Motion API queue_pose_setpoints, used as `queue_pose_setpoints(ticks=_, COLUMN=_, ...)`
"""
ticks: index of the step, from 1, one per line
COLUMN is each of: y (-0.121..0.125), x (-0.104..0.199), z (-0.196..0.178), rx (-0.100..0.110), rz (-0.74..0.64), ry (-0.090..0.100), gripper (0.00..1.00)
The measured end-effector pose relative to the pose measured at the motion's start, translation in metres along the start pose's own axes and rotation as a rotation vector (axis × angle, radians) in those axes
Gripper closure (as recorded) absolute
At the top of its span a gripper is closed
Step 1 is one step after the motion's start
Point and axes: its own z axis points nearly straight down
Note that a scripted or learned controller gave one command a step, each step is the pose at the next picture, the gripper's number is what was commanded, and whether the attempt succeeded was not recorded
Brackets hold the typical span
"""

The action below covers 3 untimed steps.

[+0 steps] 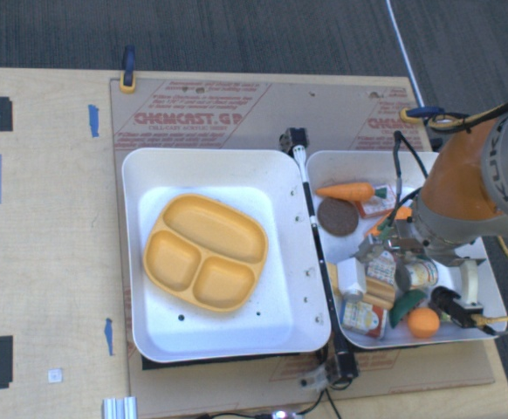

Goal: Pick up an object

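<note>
The right bin holds a pile of small items. An orange carrot lies at the back, with a brown round disc just in front of it. Nearer the front are a tan-and-red packet, a small tin, a green piece, an orange ball and a labelled pouch. My gripper hangs low in the middle of this bin, right over the packet and beside the tin. The wrist hides what lies directly beneath it.
In the left bin lies a yellow three-compartment plate. A white bottle-like item rests near the right bin's right wall. The bins' inner walls meet at a black seam.
</note>
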Motion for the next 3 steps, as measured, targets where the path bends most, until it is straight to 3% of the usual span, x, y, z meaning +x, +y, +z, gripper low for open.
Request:
queue_pose_setpoints(ticks=1, y=0.001, x=0.0, z=-0.011, rx=-0.004, rz=0.0, ry=0.0, gripper=1.0)
queue_pose_setpoints(ticks=2, y=0.016, x=0.115, z=-0.094, rx=-0.005, rz=-0.004, ry=0.002, gripper=1.0)
queue_pose_setpoints(ticks=3, y=-0.041, x=0.118, z=-0.124, rx=-0.001, rz=-0.001, ry=0.001, gripper=1.0)
